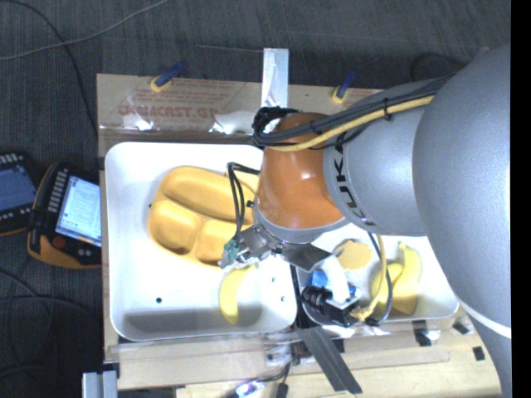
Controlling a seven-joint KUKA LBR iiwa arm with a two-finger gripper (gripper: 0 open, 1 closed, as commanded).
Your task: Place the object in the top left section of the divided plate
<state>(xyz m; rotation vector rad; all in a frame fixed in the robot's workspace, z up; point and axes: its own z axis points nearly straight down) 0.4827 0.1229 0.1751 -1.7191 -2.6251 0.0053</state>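
Left of frame centre, my gripper (239, 254) hovers low between the yellow three-section plastic plate (195, 210) and a yellow banana (232, 293); jaw state I cannot tell.

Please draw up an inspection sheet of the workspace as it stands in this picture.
Surface: two white bins, left bin and right bin, side by side on a wooden bench.
Job's things: yellow divided plate lies in the left bin; a banana lies below it, by the bin's near right wall.
Clutter: further yellow pieces in the right bin, partly hidden.
Grippers: the gripper is over the plate's right edge; jaws hidden under the wrist, state cannot be told.
Cables: black and yellow cables run along the arm; loose cables on the floor.
Surroundings: dark carpet; a handheld pendant with screen at left.
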